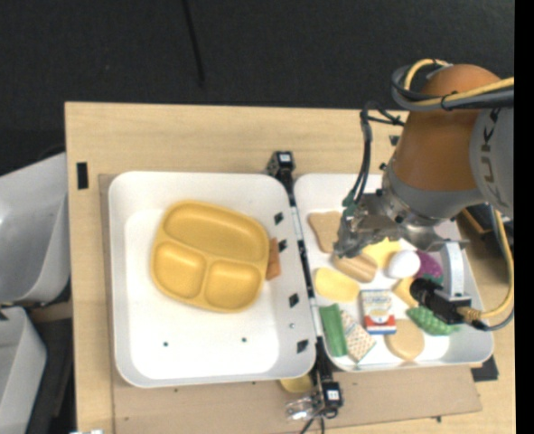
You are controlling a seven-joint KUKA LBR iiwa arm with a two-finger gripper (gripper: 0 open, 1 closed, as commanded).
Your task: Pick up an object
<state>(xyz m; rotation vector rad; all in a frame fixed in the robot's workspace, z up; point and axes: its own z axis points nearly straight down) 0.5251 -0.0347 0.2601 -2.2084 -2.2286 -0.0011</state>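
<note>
The right bin (325, 188) holds several toy foods. A tan bread slice (322, 230) lies at its left, with a brown roll (355, 268) and a yellow lump (335, 285) below it. A white egg (400, 263) and a purple piece (429, 265) lie further right. Along the front are a green cucumber (332, 326), a small carton (378, 310), a cracker (360, 341), a round biscuit (405, 344) and a green leafy piece (435, 322). My gripper (350, 240) hangs low over the bin's middle, just above the roll and right of the bread slice.
The left bin (131, 333) carries a yellow divided plate (209, 255), and a small orange-brown piece (273, 259) lies against the plate's right edge. Black clips (281, 162) sit along the divider between the bins. The arm's orange band (440, 143) looms over the right bin's back.
</note>
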